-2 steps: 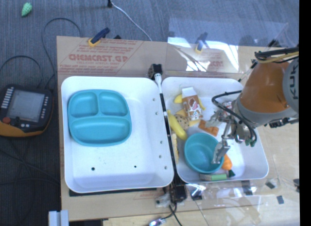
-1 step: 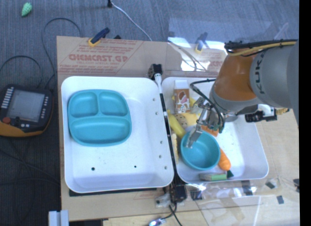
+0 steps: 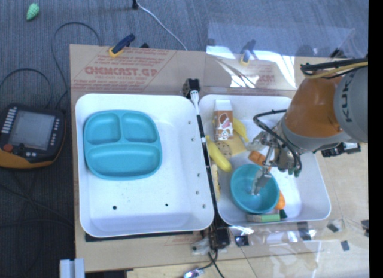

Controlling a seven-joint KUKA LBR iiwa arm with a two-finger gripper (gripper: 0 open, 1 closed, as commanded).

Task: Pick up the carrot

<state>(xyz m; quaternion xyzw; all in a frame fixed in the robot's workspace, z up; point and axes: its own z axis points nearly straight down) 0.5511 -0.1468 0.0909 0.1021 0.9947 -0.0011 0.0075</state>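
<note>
The carrot (image 3: 280, 199) is a small orange piece lying in the right bin (image 3: 311, 169), against the right rim of a blue bowl (image 3: 245, 196), with a green end toward the bin's front edge. My gripper (image 3: 262, 181) hangs over the blue bowl, its tip down inside the bowl's upper right part. It stands a short way left of the carrot and apart from it. The grey arm with its orange band (image 3: 314, 112) reaches in from the right and hides the bin's far right part.
The right bin also holds a brown and white carton (image 3: 223, 125), a banana (image 3: 219, 155), a yellow block (image 3: 234, 146), a small orange item (image 3: 256, 158) by the wrist and a green item (image 3: 267, 217) at the front. A blue divided plate (image 3: 122, 144) lies in the left bin (image 3: 173, 199).
</note>
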